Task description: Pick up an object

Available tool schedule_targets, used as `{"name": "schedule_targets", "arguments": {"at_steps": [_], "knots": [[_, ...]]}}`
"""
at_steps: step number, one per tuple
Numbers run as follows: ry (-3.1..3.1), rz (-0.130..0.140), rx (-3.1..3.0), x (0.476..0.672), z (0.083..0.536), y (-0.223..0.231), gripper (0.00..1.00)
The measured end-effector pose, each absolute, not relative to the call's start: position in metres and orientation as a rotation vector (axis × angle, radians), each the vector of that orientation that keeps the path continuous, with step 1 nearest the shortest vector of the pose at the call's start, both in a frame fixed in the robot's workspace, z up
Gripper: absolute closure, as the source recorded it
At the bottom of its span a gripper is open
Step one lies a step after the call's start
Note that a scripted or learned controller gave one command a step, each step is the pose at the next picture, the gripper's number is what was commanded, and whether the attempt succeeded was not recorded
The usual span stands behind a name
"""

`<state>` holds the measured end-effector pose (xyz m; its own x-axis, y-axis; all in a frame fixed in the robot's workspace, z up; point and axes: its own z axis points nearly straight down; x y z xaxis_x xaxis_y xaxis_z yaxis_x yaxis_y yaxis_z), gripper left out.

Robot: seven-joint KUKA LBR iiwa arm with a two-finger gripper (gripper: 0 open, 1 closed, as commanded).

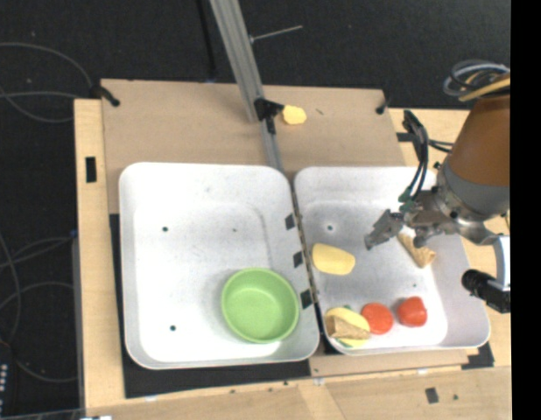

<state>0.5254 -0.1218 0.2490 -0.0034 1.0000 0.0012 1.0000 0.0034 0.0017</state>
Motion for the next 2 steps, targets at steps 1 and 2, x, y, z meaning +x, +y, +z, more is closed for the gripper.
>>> {"name": "schedule_targets", "arguments": {"at_steps": [1,2], "knots": [[2.223,0.004,2.219,0.525,0.249,-0.122,0.0],[2.221,-0.005,2.223,0.517,0.202,-0.126,0.0]]}}
